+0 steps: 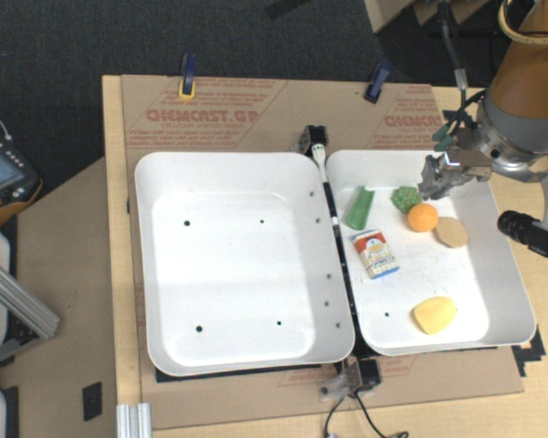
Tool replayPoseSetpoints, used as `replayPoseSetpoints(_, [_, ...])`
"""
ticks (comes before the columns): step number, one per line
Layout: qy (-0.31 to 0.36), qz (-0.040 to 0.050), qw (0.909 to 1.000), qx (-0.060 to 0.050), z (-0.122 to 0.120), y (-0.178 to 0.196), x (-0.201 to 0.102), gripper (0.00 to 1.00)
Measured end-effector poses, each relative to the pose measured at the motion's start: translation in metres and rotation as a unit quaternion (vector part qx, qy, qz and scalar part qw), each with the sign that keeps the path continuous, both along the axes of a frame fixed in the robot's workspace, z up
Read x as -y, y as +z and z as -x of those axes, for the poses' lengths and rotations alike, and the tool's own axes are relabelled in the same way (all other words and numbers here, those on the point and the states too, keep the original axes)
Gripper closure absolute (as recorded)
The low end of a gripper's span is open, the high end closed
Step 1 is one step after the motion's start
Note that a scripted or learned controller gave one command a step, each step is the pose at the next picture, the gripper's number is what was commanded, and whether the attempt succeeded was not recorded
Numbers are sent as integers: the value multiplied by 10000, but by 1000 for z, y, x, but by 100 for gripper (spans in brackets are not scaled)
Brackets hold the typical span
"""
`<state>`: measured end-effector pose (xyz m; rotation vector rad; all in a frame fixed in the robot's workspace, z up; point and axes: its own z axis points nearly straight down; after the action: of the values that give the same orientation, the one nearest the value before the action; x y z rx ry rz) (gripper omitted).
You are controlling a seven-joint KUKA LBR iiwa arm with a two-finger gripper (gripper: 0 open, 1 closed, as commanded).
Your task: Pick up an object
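Observation:
The right bin [498, 281] holds several small objects. A green block [359, 207] lies near its left wall, and a red-and-white carton [375, 253] sits below it. A green broccoli-like piece [404, 197], an orange ball [423, 218] and a tan round piece [451, 233] cluster at the upper middle. Toward the front lies a yellow lemon-like piece [434, 315]. My gripper [435, 184] hangs at the bin's upper right, just above the orange ball and beside the broccoli piece. I see nothing between its fingers.
The left bin [164, 245] lies beside the right one on a cardboard sheet [256, 108]. Blue clamps [187, 78] hold the sheet's far edge. The arm's orange band [530, 57] rises at the upper right, and a black part [528, 233] juts over the bin's right rim.

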<state>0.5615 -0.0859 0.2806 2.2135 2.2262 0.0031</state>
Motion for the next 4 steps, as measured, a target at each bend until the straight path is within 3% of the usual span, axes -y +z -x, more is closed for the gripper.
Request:
replayPoseSetpoints(1, [-59,-1,10000,-28,41,2,56,100])
replayPoseSetpoints(2, [-78,32,10000,2,71,20,144,100])
replayPoseSetpoints(3, [-7,13,10000,11,22,18,106,100])
replayPoseSetpoints(4, [-51,13,10000,-4,68,42,141,100])
